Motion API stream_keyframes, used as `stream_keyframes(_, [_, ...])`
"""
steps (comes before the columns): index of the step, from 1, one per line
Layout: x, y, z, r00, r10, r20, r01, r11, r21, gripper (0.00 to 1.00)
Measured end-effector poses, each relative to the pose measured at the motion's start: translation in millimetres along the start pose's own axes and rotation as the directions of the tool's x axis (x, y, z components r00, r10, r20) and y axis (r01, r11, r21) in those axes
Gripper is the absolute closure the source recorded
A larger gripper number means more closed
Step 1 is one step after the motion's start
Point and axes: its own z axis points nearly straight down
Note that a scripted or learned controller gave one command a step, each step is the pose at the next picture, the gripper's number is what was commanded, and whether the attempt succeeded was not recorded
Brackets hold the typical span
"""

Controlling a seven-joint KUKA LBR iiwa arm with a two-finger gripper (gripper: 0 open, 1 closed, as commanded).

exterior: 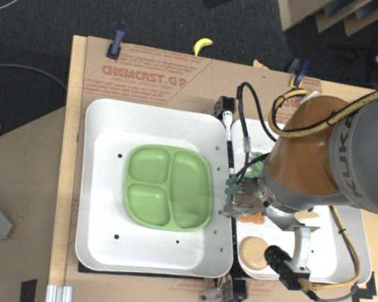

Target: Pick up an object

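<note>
I am looking down on the bench and taking the green divided plate [169, 187] as my landmark. It is lying flat in the middle of the left bin [108, 128], with its three compartments facing up: two smaller ones on its left side and one long one on its right.

Beyond the plate, at the far edge of the bench, I am seeing a blue clamp [116, 41] to the left and a small yellow banana-shaped thing [203, 45] a little further right, both well apart from the plate and outside the bins. A second blue clamp [298, 72] is sitting further right along that same edge.

Just right of the plate, at the wall where the two bins meet, the gripper [244, 198] is hanging low, with black cables looping above it. The wrist is hiding its tips from me, so I cannot tell how it is set or whether anything is in it.

Right of the plate again, in the right bin [355, 238], a small orange object [253, 219] is peeking out directly beneath the gripper's body; I cannot tell whether the two are touching. Nearer to me from there, a round tan disc-like object [254, 251] is resting near the front of that bin, beside a black part of the arm's fittings.

The arm [358, 151], grey with its orange band, is covering much of the right bin, reaching in from the plate's far right.
</note>
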Motion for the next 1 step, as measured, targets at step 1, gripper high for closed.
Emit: stream_keyframes(1, [14.6, 2.6, -165.7, 1.0, 0.003, -0.001, -0.003, 1.0, -0.024, 1.0])
